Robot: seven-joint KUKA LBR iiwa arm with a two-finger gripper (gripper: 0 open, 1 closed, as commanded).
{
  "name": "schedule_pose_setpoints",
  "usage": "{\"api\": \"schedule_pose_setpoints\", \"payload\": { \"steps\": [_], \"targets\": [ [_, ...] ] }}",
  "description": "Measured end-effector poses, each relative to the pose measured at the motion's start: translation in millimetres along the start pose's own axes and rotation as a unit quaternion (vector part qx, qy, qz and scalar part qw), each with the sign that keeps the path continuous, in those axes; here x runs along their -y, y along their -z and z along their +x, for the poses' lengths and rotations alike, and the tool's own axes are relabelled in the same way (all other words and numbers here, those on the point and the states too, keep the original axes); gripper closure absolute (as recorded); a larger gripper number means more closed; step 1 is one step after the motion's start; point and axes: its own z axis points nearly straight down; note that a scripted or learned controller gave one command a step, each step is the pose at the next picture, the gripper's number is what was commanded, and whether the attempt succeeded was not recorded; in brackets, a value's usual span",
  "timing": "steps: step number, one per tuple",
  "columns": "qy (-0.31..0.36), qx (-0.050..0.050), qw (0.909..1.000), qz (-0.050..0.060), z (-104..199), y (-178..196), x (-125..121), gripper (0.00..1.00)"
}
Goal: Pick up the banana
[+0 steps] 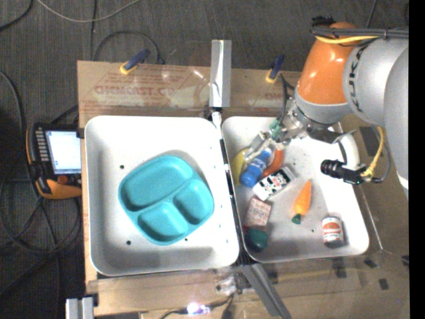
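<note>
We see the hand [277,133] low in the right bin [352,244], in its far left quarter, and we cannot tell how it is set from up here. The banana [240,158] lies just beside the divider between the bins [226,171], partly under a blue bottle [255,168]; what we see of it is a yellow curve, its long axis running from the hand down toward the divider. It's tight there: wall on one side, bottle and a small black-and-white box [273,183] on the other. Beyond the box, the carrot [302,201] and a little can [332,229] sit apart with open floor around them. The left bin [99,244] carries a teal divided tray [167,198] on the worktop [133,88].
</note>
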Motion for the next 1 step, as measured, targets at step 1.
{"api": "schedule_pose_setpoints", "payload": {
  "steps": [1],
  "targets": [
    [0.001, -0.001, 1.0000, 0.000, 1.5, 8.3, -0.7, 1.00]
  ]
}}
